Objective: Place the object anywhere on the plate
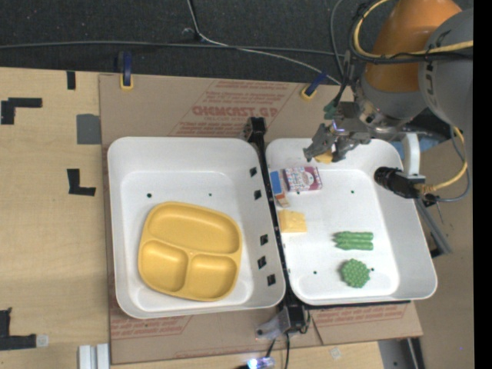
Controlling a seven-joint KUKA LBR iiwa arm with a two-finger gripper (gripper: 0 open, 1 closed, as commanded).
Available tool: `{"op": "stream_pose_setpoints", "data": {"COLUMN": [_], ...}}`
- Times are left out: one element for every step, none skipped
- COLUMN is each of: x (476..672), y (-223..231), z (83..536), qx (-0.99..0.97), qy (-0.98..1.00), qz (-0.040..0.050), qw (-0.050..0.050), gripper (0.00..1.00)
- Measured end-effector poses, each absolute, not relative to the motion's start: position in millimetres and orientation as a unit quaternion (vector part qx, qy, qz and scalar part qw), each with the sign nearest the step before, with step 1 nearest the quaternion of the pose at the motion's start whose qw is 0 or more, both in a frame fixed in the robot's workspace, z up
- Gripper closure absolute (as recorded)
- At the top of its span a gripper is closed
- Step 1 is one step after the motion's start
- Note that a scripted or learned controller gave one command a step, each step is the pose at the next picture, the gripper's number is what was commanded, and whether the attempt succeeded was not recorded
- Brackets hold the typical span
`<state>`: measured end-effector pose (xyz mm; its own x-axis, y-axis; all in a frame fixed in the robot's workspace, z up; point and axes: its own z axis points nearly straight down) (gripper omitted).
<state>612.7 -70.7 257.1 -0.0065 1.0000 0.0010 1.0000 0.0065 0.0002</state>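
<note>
Over the right bin's (384,287) far edge hangs the claw (332,149), pinching one small yellow piece (326,157). Below it lie four things — carton (301,179), cheese slice (292,221), beans (354,241), broccoli (354,273). One yellow plate (190,250) sits far left, in the other bin (123,206).

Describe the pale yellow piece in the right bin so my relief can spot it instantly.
Start at the right bin, by its left wall. The flat pale yellow square lies there, just below the pink-and-white packet. The other loose items nearby are green.
</note>
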Motion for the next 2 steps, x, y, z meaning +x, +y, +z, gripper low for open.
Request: {"op": "stream_pose_setpoints", "data": {"x": [601.8, 590.5], "y": [-14.0, 39.4], "z": [260.1, 242.0], "qx": [-0.705, -0.705], "qy": [-0.709, -0.709], "qz": [0.0, 0.0009], "qw": [0.001, 0.002], "gripper": [1.0, 1.0]}}
